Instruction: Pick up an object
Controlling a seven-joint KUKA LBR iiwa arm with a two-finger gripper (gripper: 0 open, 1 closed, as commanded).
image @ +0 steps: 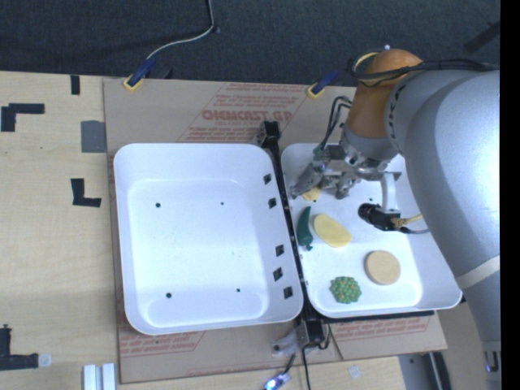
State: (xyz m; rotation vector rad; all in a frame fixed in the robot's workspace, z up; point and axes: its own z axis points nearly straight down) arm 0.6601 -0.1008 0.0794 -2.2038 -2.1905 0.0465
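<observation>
Gripper (325, 181): low in the right bin (422, 287), at its upper left corner.
Fingers: state cannot be told.
Objects: pale yellow oval (331, 231), dark green piece (305, 227), tan disc (382, 267) and green ball (345, 289) lie in the right bin.
Left bin (134, 218): on the bench (49, 218), beside the right bin.

Left bin (195, 242): open throughout. Right bin (422, 287): far half taken by the arm (439, 136); near half crowded by pickle (305, 227), lemon (331, 230), biscuit (382, 267), green ball (345, 289).

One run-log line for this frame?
gripper: low in right bin, far-left corner | objects: yellow piece, tan disc, green ball | grasp: unconfirmed
</observation>
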